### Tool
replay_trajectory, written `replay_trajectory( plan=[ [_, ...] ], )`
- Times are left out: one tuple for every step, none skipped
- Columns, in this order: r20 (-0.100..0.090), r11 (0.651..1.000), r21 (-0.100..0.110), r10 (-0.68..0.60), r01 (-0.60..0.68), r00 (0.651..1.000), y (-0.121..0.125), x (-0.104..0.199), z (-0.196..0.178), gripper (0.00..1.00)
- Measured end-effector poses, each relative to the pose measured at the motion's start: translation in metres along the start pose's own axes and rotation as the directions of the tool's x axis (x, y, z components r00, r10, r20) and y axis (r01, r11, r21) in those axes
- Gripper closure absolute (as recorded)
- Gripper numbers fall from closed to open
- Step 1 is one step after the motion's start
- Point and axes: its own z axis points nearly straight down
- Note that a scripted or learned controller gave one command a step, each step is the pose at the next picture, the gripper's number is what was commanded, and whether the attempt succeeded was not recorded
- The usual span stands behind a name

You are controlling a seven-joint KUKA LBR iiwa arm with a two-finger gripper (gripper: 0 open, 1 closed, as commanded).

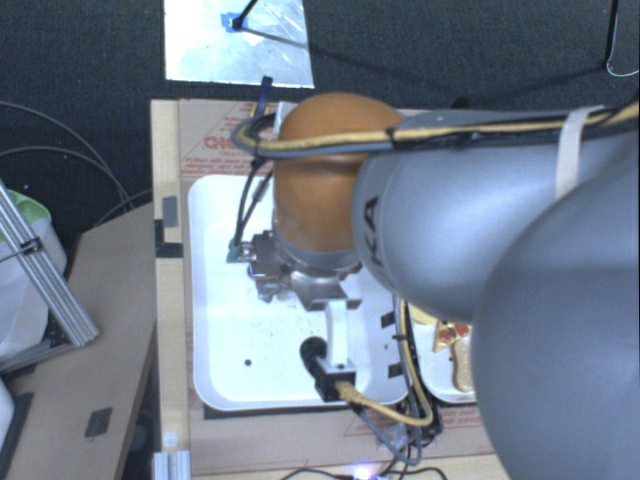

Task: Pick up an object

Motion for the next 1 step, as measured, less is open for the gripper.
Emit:
replay_trajectory(
  plan=[
    [0.0,1.0,-0.014,0.008,-0.008,1.0,0.0777,-0.0259,-0.1182,1.0]
  ],
)
